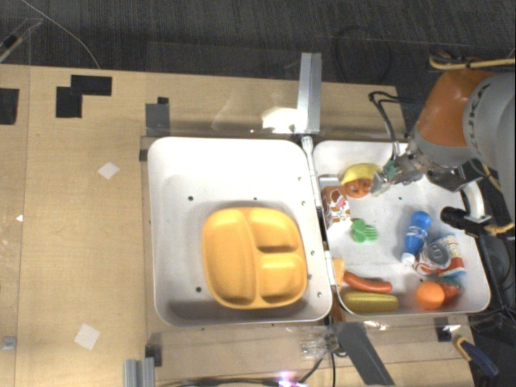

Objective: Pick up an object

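While the arm (476, 127) is reached in from the right edge of the table (72, 240), its end effector (397, 170) is seen low over the far part of the right bin (484, 297), just beside a yellow and orange toy (359, 179). Whether the toy is touched or gripped cannot be told, and how far the end effector is opened cannot be told either. Near the middle of this bin a small green object (364, 232) is placed, and a blue bottle (416, 234) is lying to its right. Along the near edge a red sausage (368, 282), a yellow-green long object (371, 301) and an orange ball (430, 295) are found. In the left bin (169, 184) a yellow divided tray (253, 255) is laid, near its near right corner.
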Robot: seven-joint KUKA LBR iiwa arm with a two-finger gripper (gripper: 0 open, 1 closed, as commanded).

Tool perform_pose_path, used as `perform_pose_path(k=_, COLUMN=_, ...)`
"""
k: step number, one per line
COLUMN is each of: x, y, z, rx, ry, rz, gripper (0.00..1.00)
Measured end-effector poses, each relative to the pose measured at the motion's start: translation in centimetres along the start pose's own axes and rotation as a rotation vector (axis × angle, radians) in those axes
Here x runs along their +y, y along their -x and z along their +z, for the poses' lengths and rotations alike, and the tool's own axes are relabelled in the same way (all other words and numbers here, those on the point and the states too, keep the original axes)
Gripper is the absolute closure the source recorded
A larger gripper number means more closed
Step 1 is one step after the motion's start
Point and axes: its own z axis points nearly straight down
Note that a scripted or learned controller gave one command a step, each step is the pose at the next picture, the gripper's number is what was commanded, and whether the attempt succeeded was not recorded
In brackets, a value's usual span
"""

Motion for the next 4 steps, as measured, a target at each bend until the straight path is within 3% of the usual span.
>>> perform_pose_path(k=1, x=-1.0, y=-4.5, z=-1.9, rx=0.01, ry=-0.01, rz=-0.143, gripper=1.0)
perform_pose_path(k=2, x=-0.6, y=0.6, z=1.4, rx=0.006, ry=-0.009, rz=0.304, gripper=1.0)
perform_pose_path(k=3, x=-0.7, y=0.6, z=1.5, rx=0.006, ry=-0.012, rz=0.303, gripper=0.0)
perform_pose_path(k=4, x=-2.0, y=6.1, z=1.5, rx=0.004, ry=-0.011, rz=0.36, gripper=0.0)
